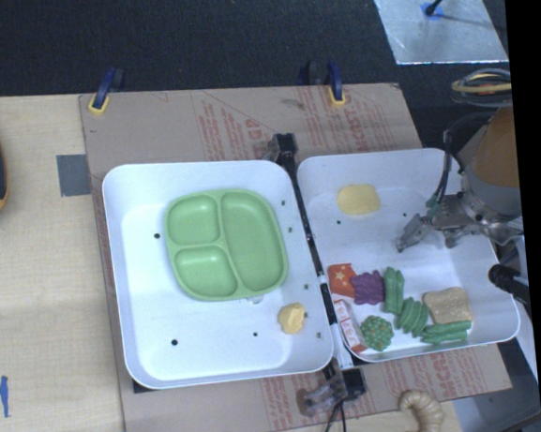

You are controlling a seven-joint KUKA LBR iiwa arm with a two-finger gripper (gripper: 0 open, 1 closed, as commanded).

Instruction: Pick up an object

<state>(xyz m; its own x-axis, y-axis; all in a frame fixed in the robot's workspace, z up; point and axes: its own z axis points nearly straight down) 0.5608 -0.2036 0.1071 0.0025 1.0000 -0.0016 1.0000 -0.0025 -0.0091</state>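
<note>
Brown cardboard (197, 127) covers the bench under two white bins, held by clamps at the far edge. Nearest to the camera, a tan curled object (422, 413) lies on the cardboard, outside the bins. In the right bin (393, 167), along the near wall, lie a green broccoli-like piece (376, 332), green pods (412, 315), a slice of bread (447, 305), a purple item (368, 287) and a red item (340, 279). Farther in this bin lies a pale yellow piece (357, 199), alone. The left bin (139, 269) holds a small yellow object (292, 318) near its front and a green divided plate (226, 243) in the middle. The gripper (415, 236) hangs over the right bin with its fingers spread apart, holding nothing, between the yellow piece and the bread.
</note>
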